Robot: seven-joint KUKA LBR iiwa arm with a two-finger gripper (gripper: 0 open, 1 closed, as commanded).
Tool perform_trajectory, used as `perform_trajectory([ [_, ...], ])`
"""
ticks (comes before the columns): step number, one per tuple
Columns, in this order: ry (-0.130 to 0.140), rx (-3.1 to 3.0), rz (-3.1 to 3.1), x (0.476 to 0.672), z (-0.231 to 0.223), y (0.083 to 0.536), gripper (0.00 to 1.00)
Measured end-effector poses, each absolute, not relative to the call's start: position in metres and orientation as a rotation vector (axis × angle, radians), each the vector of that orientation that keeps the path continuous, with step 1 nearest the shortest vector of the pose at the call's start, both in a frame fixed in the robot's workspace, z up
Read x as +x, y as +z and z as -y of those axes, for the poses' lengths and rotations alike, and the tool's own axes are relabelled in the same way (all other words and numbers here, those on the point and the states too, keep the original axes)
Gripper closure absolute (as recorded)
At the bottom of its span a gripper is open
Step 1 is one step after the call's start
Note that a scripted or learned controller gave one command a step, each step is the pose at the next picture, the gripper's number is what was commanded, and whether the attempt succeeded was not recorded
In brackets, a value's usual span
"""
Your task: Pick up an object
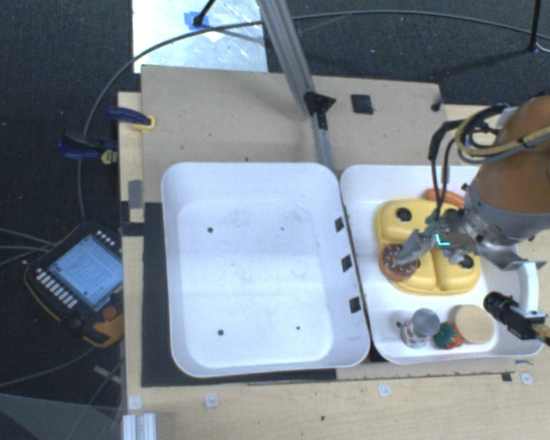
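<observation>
1. Hovering low over the right bin (357,246), the jaws (428,243) sit above the yellow toy (408,220), just beside a brown disc (399,259) at its near edge.
2. I cannot tell whether the jaws are spread or pressed together; the wrist and cables hide the tips.
3. Nothing shows pinched between them, so I judge the step as the reach or descent, with the grasp not yet made.
4. Below the jaws, toward the bin's front wall, lie a grey knob (424,320), a round tan piece (473,324) and a small red-green item (448,337).
5. Left of the jaws stands the left bin (247,264).
6. Next move calls for centring on one piece, closing firmly, then lifting straight up.
</observation>
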State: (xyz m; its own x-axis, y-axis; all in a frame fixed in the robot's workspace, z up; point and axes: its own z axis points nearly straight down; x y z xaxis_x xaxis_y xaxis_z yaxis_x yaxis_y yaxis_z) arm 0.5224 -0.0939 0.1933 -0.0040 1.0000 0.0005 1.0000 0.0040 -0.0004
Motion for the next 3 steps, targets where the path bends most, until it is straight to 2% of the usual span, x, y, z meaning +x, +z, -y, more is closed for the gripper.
perform_trajectory([
  [1, -0.002, -2.217, 2.227, 0.523, 0.094, 0.194, 0.0],
  [2, 0.003, -2.218, 2.221, 0.526, 0.094, 0.131, 0.0],
  [3, -0.018, -2.234, 2.236, 0.532, 0.096, 0.105, 0.0],
])
